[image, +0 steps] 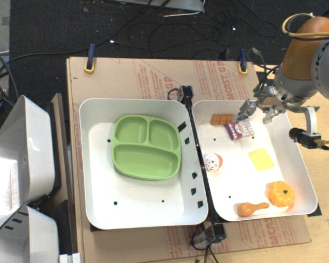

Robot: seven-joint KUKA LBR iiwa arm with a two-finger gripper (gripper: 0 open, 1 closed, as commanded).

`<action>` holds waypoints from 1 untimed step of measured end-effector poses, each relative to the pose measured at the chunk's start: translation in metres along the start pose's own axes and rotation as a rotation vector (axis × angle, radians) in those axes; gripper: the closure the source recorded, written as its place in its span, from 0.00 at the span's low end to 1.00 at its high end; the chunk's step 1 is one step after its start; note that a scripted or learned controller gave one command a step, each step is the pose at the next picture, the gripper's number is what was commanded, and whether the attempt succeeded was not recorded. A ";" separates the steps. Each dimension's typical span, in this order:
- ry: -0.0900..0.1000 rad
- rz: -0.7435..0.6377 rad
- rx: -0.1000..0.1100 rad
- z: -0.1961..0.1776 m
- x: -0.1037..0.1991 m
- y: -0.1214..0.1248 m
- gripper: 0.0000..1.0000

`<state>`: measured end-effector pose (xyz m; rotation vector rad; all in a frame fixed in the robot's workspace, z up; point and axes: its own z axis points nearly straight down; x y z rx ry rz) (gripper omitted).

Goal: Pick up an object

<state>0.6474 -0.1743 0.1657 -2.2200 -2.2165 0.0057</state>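
The right bin [296, 147] holds several small objects. A brown waffle bar [221, 119] and a purple-and-white packet [240, 129] lie at its far end. A yellow square [261, 159] sits in the middle, and a white-and-red ball [213, 161] rests against the left wall. An orange pumpkin [280, 194] and an orange gourd [251, 207] lie at the near end. My gripper [258, 112] hangs over the far end of this bin, just above and right of the packet. It is open, with nothing between its spread fingers.
The left bin [98, 201] holds a green divided plate [147, 147]. A black divider strip [194, 147] runs between the bins. Blue-and-yellow clamps [89, 64] [242, 63] grip the board's far edge. White tubs [19, 152] stand at the left.
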 end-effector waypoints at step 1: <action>0.000 -0.005 -0.003 0.049 0.005 0.009 0.00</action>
